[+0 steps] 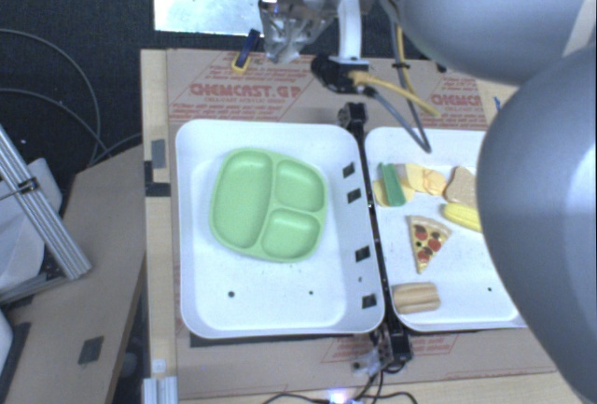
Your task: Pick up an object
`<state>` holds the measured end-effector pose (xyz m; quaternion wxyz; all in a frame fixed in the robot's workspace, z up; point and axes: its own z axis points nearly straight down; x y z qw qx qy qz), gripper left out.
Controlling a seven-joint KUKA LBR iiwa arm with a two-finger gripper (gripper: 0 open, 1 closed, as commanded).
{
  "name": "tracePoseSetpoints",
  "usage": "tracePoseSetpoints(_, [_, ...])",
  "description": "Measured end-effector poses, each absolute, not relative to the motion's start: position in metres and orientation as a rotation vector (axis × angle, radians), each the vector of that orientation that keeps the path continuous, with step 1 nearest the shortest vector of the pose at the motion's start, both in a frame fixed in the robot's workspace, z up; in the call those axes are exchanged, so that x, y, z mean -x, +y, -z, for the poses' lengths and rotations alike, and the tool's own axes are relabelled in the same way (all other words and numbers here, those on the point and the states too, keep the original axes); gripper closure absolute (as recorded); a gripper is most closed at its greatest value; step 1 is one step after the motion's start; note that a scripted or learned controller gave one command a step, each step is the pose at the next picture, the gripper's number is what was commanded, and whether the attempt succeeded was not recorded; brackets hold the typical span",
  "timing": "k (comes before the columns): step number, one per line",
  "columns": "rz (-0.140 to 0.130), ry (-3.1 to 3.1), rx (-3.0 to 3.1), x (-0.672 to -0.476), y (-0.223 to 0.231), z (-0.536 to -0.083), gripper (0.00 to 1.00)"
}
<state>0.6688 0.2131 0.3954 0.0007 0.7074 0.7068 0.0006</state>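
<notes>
**Food lay in the right bin, gripper parked high beyond the left one**

The likeliest things to pick sat in the right bin: a pizza slice near its middle, pointing toward the near edge, a bread roll lying crosswise just below it, and a cluster along the far side made up of a green piece, some yellow pieces, a slice of bread and a banana-yellow piece partly tucked under the arm's bulk. The left bin held a pale green divided plate, its long axis running roughly diagonal.

From where I stood, the gripper hung well apart from all of it, up beyond the far rim of the left bin and over the cardboard sheet. Nothing was between its fingers; whether they were spread or closed I could not tell, as they blurred together against the cardboard.

So everything lay toward the near side of the gripper. The plate was the closer target, more or less straight ahead toward me; the food was nearer-and-rightward, across the divider between the bins. I judged a reach for the pizza slice would need the longer, slanting travel.
</notes>
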Motion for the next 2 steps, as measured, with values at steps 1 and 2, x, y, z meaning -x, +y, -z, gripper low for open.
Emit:
tracePoseSetpoints(1, [-0.002,2.226,-2.216,-0.669,0.235,-0.369,1.00])
tracePoseSetpoints(2, [-0.002,2.217,-2.224,-0.643,0.178,-0.386,1.00])
